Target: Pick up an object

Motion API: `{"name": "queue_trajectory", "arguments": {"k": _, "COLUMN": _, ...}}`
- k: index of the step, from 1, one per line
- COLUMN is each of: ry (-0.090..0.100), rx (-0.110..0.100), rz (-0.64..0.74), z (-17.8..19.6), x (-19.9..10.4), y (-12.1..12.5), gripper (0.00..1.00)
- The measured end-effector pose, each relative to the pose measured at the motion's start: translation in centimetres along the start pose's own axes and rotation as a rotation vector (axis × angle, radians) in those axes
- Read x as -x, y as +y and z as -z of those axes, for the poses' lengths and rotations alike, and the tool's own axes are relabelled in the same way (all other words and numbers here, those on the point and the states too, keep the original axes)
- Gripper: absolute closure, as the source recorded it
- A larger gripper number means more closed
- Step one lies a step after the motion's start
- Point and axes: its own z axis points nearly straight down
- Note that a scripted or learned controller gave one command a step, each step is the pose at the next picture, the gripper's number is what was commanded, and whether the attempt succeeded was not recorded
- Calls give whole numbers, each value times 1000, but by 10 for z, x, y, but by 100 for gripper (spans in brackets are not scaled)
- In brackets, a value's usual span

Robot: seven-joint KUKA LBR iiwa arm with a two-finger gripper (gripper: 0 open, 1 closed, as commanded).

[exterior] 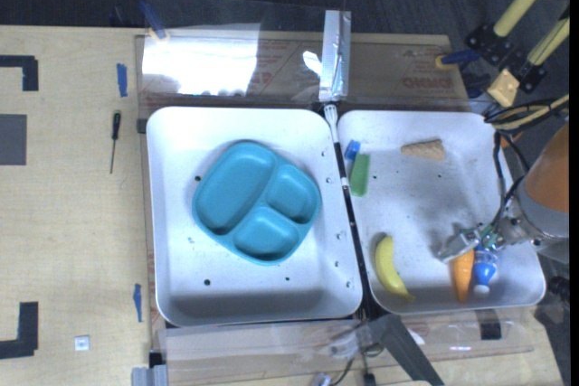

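The claw [461,241] is low in the right bin [425,194], near its front right corner, reaching in from the right; its grey fingers point left, but they blur together against the bin floor, so I cannot tell whether they are apart, together or clamped on anything; just in front of the claw, touching or nearly so, stands a carrot [463,274], upright and orange; just right of the carrot is a small bottle [485,272], blue with a white base, the two side by side; left of the claw and a little nearer the front lies a banana [389,265], curved, near the bin's left wall; well behind the claw, toward the far wall, lies a tan wedge [423,149]; behind and to the left, against the divider, are a green piece [359,174] and a blue piece [351,151] just behind it; far to the left, in the left bin [181,267], sits a blue tray [257,200] with three compartments, tilted in the middle of the floor; the arm [552,185], orange-banded, comes in behind the claw at the right edge.
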Motion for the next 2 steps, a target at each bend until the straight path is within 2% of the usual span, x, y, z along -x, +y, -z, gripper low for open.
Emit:
{"name": "queue_trajectory", "arguments": {"k": 1, "ry": -5, "rx": 7, "rz": 0, "z": 12, "x": 1, "y": 2, "gripper": 100}}
{"name": "queue_trajectory", "arguments": {"k": 2, "ry": 3, "rx": 0, "rz": -142, "z": 133, "x": -13, "y": 78, "gripper": 100}}
